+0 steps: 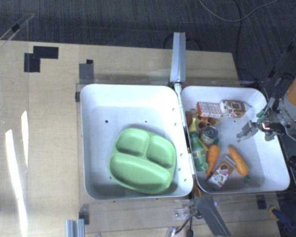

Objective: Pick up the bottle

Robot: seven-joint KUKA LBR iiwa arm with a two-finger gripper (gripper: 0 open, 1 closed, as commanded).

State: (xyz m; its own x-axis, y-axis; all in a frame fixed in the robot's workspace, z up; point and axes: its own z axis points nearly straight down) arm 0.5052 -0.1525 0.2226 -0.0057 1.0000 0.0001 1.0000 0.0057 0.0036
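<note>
The gripper (255, 128) was seen at the right bin's (274, 179) right edge, and its fingers were spread apart with nothing held between them. The bottle (198, 152), a slim green thing of what looked like clear plastic, was found lying along the left wall of the right bin, pressed against the divider between the two bins. A miss was judged likely from here: the bottle was well apart from the gripper, across the whole bin, and it was crowded by a round can (209, 134) at its upper end and an orange carrot (212, 155) touching its right side. One finger could be blocked by the wall, and the smooth rounded body could be squeezed out sideways or the carrot caught instead. A second carrot (239, 161) and a small carton (221, 172) with a glossy printed face were seen near the bin's front edge, and two flat cartons (222, 109) lay near its back edge. In the left bin (96, 132) a green moulded tray (143, 159) with three shallow rounded compartments, matte and soft-edged, was lying. Both bins appeared to be hard white plastic with rounded corners.
</note>
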